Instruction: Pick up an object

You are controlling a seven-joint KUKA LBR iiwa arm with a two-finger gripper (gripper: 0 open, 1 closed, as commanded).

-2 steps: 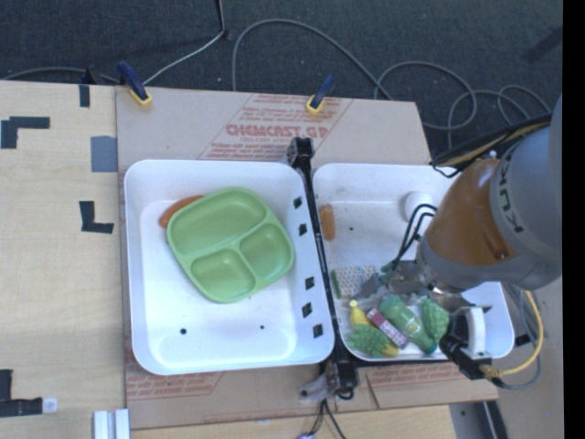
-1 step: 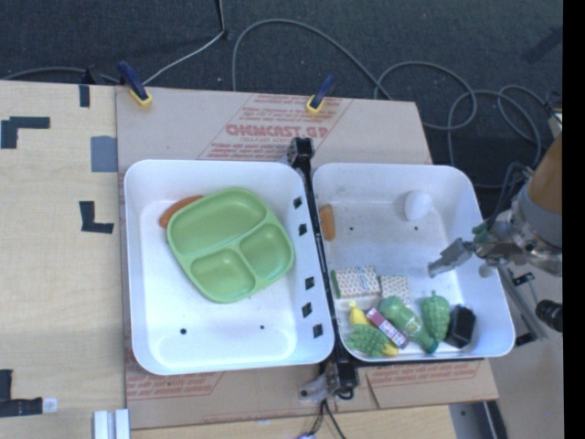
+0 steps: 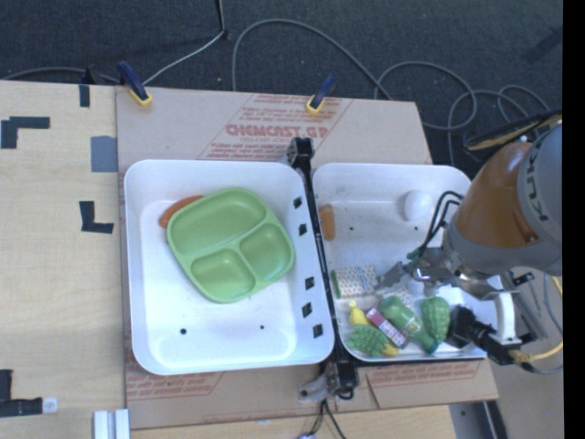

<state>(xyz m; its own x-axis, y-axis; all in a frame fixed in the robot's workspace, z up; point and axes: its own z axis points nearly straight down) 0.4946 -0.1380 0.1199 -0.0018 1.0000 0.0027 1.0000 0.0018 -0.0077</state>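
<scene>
Two shallow white plastic bins with rounded corners sit side by side on a sheet of brown printed cardboard (image 3: 274, 131), which is held at its far edge by two blue-and-yellow spring clamps (image 3: 135, 84). The left bin (image 3: 146, 337) holds a pale green, smooth plastic plate with three moulded compartments (image 3: 231, 243), lying tilted in the bin's upper half; an orange rounded piece (image 3: 174, 210) pokes out from under the plate's upper left edge, mostly hidden. The right bin (image 3: 366, 186) carries a small orange lump (image 3: 326, 221) just beside its left wall and a white, glossy rounded object (image 3: 416, 205) near the far right side, hard to tell from the bin's own surface. Along the near edge lies a cluster of small toys close together: a flat speckled packet (image 3: 356, 282), a yellow piece (image 3: 356, 314), a pink-and-yellow stick-shaped item (image 3: 382, 324), a bumpy green knobbly piece (image 3: 367, 340), a smooth green capsule-like object (image 3: 402, 318) and a rounded dark green ribbed object (image 3: 437, 318). The grey arm with its orange band reaches in from the right, and its gripper (image 3: 409, 274) hangs low over this cluster, just above the speckled packet and the green capsule; its thin metal fingers point toward the left, but whether they are spread or closed, or have hold of anything, cannot be told from this slant. Grey cables (image 3: 302, 39) loop over the dark carpet beyond the bench.
</scene>
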